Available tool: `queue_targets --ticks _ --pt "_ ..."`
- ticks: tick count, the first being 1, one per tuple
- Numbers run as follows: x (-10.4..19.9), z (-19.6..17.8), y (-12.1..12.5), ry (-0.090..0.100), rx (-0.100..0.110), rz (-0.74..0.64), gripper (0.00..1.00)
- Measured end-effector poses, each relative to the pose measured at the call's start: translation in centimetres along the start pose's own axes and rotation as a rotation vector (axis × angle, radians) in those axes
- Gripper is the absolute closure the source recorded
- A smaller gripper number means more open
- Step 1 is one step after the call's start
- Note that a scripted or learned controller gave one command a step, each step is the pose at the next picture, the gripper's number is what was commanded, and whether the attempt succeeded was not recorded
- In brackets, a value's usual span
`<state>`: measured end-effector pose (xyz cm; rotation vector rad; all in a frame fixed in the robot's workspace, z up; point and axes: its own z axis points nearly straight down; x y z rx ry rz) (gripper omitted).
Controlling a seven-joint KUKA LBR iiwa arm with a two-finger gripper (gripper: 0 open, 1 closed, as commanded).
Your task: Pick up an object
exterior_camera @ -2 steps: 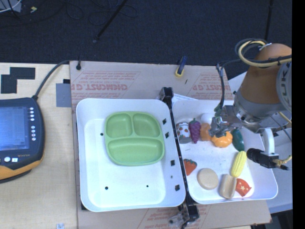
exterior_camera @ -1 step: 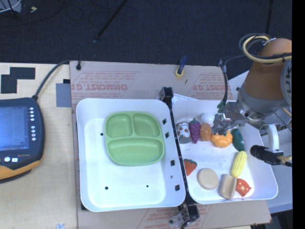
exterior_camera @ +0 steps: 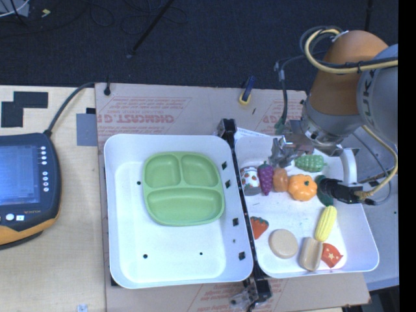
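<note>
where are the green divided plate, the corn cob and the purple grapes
green divided plate (exterior_camera: 184,188), camera view, on the ridge above its large lower compartment
corn cob (exterior_camera: 325,222), camera view, on the middle of the yellow cob
purple grapes (exterior_camera: 266,177), camera view, on the middle of the bunch

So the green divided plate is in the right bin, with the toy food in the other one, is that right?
Not quite. The camera view shows the green plate in the left bin; the toy food, like the corn and pumpkin, is in the right bin.
</note>
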<state>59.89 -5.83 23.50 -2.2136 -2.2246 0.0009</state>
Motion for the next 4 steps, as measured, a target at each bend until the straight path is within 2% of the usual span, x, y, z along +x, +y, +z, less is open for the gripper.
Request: queue_targets --ticks 1,2,3,4 --pt "4.1 2.0 3.2 -0.001 0.003 0.001 1.0" --pt "4.4 -0.1 3.9 -0.001 0.0 0.003 1.0" --pt "4.5 1.7 2.8 -0.002 0.006 0.007 1.0" --pt "4.7 2.0 3.7 -0.003 0.003 0.004 1.0"
